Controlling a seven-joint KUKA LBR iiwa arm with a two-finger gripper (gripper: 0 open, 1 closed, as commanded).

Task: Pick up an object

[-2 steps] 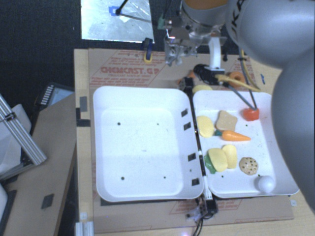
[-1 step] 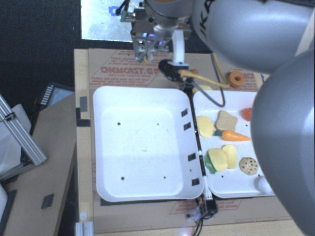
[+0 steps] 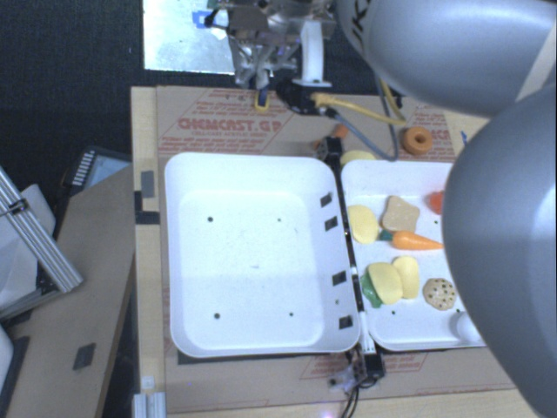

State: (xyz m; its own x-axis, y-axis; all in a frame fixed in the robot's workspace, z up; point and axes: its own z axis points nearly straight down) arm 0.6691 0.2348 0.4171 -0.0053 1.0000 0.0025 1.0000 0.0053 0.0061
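The right bin (image 3: 409, 338) holds several toy foods: a pale yellow piece (image 3: 364, 225), a bread slice (image 3: 400, 213), a carrot (image 3: 416, 241), a yellow-green piece (image 3: 383, 283), a speckled cookie (image 3: 439, 293) and a red piece (image 3: 435, 202) partly hidden by the arm. My gripper (image 3: 265, 77) hangs high near the camera, over the cardboard beyond the far edge of the left bin (image 3: 244, 259). It is well away from the foods. Nothing clearly shows between its fingers.
A brown donut (image 3: 419, 140) lies on the cardboard behind the right bin, and a yellow item (image 3: 357, 157) sits at that bin's far rim. The grey arm (image 3: 505, 190) covers the right side. Metal rails (image 3: 35, 242) stand at the left.
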